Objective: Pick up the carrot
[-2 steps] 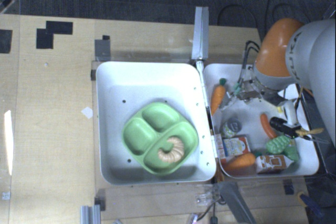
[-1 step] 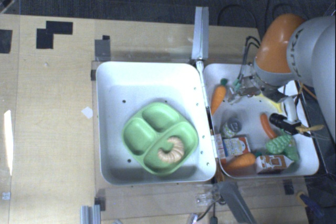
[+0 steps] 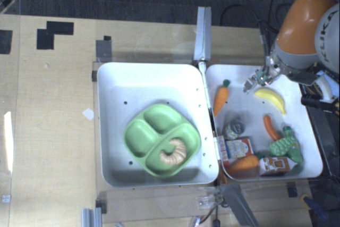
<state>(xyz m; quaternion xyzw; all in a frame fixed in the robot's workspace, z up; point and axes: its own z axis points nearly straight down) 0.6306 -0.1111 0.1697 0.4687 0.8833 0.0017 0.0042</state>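
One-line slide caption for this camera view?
End effector hovers over the right bin near the banana; carrot lies untouched by the divider.

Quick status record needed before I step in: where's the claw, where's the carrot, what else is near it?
claw: above right bin's far side, beside the banana
carrot: lying at right bin's left wall, apart from the claw
held: nothing seen between claw fingers
near carrot: small can, carton
left bin: green divided plate with a pastry

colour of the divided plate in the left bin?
Light green: the round, divided plastic plate in the shallow white left bin, seen best in the overhead camera view.
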